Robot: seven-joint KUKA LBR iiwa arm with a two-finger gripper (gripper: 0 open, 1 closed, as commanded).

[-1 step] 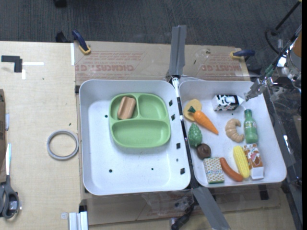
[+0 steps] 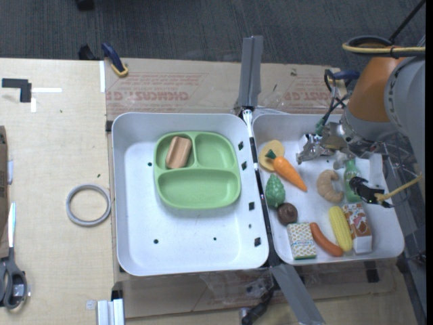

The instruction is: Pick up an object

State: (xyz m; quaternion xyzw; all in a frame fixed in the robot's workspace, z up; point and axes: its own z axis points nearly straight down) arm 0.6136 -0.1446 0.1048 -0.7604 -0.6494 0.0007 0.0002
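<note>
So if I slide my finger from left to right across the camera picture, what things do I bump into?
Scissors → tape ring → green divided plate with a bread roll → carrot → croissant → corn cob → gripper on the arm.

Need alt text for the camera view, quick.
The claw hovers over the right bin, above toy food including a carrot and corn. The left bin holds a green tray with a bread roll.

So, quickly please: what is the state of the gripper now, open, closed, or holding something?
Gripper: cannot be told; it hangs above the right white bin, beside the orange toy carrot.
</note>
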